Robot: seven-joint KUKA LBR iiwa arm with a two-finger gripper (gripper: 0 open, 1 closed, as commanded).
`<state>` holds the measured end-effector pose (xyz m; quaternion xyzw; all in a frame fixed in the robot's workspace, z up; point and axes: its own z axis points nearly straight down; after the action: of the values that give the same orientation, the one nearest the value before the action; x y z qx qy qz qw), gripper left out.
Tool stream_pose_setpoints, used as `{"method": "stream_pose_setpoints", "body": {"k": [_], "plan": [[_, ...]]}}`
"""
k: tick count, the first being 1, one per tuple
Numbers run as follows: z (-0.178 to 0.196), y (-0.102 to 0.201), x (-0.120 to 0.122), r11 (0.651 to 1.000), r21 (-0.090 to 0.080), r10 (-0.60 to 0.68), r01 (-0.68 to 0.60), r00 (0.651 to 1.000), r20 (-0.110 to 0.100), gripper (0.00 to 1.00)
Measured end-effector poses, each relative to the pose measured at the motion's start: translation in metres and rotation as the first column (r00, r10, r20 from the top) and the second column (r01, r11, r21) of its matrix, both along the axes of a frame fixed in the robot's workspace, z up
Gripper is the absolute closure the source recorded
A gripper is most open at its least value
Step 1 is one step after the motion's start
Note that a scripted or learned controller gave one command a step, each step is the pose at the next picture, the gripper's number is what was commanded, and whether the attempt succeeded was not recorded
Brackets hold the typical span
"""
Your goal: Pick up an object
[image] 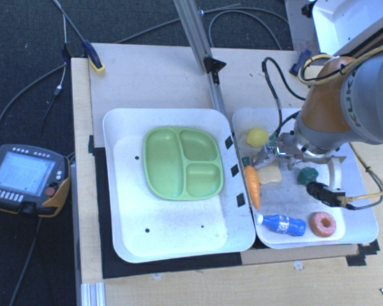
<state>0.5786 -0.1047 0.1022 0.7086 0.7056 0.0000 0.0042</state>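
A wooden bench [153, 69] holds two shallow white bins side by side, set close so an arm can work across both. The left bin [134, 234] is the larger in view and carries a green divided plate [182, 163] lying flat near its middle, three compartments facing up.

The right bin [364, 225] holds the small things on offer for picking. The grey arm [364, 88], with its orange band [322, 104], reaches in from the right and bends down over this bin's far half. Its gripper [287, 161] hangs low among the objects; whether it is spread or closed cannot be told from this angle, and nothing can be seen held in it.

Loose in the right bin: an orange carrot [252, 187] lies along the left wall; a blue and white bottle [282, 224] lies on its side near the front; a pink doughnut [323, 224] sits just right of it; a yellow lemon [256, 137] rests toward the far left corner; a small dark green piece [307, 174] and a pale beige piece [270, 173] lie close by the gripper, likeliest targets.

Left of the bench, a handheld control pendant [27, 180] rests on the dark floor.
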Motion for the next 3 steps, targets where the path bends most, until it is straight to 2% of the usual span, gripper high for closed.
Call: {"method": "stream_pose_setpoints", "body": {"k": [1,2,3], "plan": [[0.009,0.003,0.0,1.0,0.004,0.002,-0.002,1.0,-0.002,1.0],[0.058,0.012,0.0,1.0,0.006,0.006,-0.006,1.0,-0.002,1.0],[0.109,0.003,-0.001,1.0,0.005,0.005,-0.005,1.0,0.0,1.0]]}}
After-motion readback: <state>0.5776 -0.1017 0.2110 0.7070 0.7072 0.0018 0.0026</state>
